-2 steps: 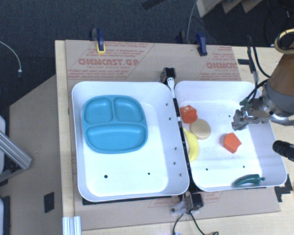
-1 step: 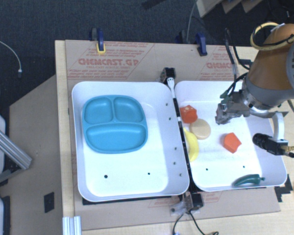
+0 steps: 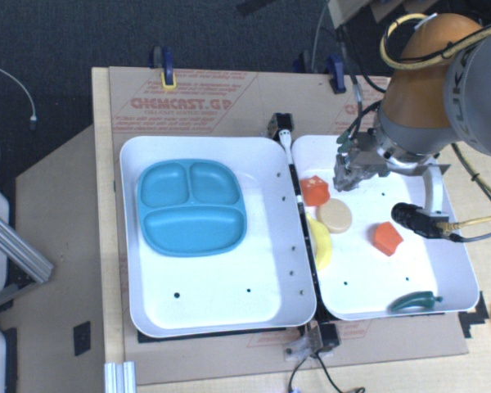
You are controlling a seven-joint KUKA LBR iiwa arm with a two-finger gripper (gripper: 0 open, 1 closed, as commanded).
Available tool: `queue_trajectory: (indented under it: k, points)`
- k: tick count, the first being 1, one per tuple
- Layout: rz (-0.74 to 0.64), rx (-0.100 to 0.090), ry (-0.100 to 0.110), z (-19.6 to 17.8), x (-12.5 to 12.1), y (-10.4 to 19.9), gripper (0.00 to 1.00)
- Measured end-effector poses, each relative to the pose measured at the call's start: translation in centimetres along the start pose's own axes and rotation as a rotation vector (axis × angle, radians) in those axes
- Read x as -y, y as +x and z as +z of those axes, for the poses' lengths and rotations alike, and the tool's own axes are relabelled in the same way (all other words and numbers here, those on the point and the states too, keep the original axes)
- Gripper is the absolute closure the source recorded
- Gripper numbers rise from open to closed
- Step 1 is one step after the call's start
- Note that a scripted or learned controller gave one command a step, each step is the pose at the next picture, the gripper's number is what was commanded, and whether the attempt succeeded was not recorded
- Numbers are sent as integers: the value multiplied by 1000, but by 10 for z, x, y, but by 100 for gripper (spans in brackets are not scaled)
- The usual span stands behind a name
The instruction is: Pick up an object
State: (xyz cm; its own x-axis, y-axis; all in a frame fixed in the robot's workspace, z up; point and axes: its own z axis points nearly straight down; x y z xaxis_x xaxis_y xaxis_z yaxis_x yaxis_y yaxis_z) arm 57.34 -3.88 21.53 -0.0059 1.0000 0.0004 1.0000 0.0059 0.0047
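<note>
in the right bin (image 3: 442, 289), five small objects are seen: an orange-red block (image 3: 315, 191) near the left wall, with a round beige disc (image 3: 336, 216) just below it and a yellow banana-like piece (image 3: 321, 243) laid along that wall. a second orange block (image 3: 387, 238) is found further right, tilted, and a dark green piece (image 3: 412, 302) lies flat near the front rim.

Two shallow white bins sit side by side on the bench. The left bin (image 3: 147, 301) holds a blue divided plate (image 3: 192, 206) in its far half. The right bin (image 3: 458, 281) holds an orange block (image 3: 315, 191) near its left wall, a tan disc (image 3: 335, 216) just beside it, a yellow piece (image 3: 320, 245) (banana-like) along the left wall, a second orange block (image 3: 386, 238) toward the middle, and a green item (image 3: 413, 302) at the near edge. The gripper (image 3: 348, 174) hangs over the far part of the right bin, close to the first orange block.
</note>
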Motion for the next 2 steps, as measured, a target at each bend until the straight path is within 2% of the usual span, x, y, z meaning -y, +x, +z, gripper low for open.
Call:
queue_trajectory:
  k: [1,2]
  points:
    - [-1,-1,1,5,-32,53,100]
    - [0,-1,0,-12,-55,105,100]
